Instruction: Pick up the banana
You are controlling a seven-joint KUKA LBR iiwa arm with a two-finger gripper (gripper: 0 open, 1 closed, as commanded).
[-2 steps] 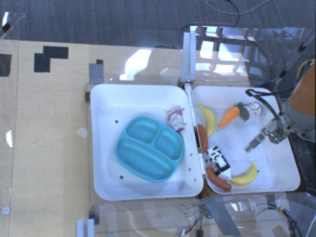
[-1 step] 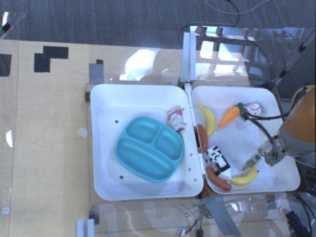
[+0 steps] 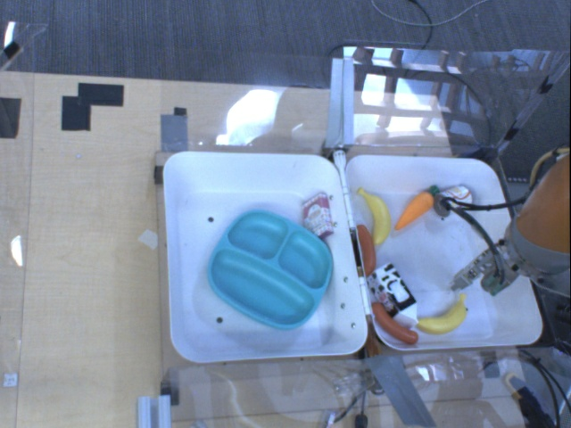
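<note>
Two white bins sit side by side on a pale wood-grain bench (image 3: 80, 266). Both are shallow, smooth plastic with rounded corners.

Right bin (image 3: 500, 181): two bananas. Banana one (image 3: 376, 214) lies near the left wall, upper half; long axis runs roughly up-down in the view, curve bowing right, upper tip pointing toward the bin's far left corner. Banana two (image 3: 444, 317) lies by the near rim; long axis roughly left-right, a shallow crescent open upward, its right tip raised and pointing up-right at the gripper. Both are smooth, matte yellow, toy-like.

Between them sit a small black-and-white packet (image 3: 393, 286), tilted, and two reddish sausages: one (image 3: 366, 248) along the left wall, one (image 3: 395, 325) by the near rim, just left of banana two. An orange carrot (image 3: 414, 209) with a green top lies slanted near the far side, beside a small round white item (image 3: 459, 192), too blurred to identify.

Left bin (image 3: 192, 230): a teal tray (image 3: 270, 268), rounded, divided into compartments, set at an angle. A small red-and-white wrapper (image 3: 318, 215) rests by its upper right corner.

The gripper (image 3: 484, 275) hangs low over the right bin's right side, just above-right of banana two's raised tip. Its metallic fingers appear slightly apart with nothing between them, though the view is soft here. A black cable (image 3: 473, 217) loops from near the carrot top toward the wrist.
</note>
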